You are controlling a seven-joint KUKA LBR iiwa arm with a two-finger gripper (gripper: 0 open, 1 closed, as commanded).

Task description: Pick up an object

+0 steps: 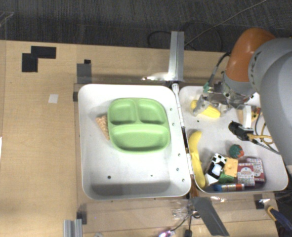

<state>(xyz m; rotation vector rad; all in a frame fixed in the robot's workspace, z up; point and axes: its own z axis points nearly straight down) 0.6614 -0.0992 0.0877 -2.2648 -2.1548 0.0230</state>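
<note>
gripper (205, 104) low in the right bin (279, 174)
it sits by a small yellow piece (211, 113) near the far wall; whether its fingers are spread is unclear.

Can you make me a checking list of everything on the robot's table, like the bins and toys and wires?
Surface: wooden bench bearing two white bins, left bin and right bin.
Job's things: a long banana, a small yellow piece, a colourful box and other small toys in the right bin.
Clutter: green divided plate in the left bin, a tan thing tucked beside it.
Grippers: gripper low over the small yellow piece.
Cables: thin cable on the floor.
Surroundings: dark carpet.
</note>
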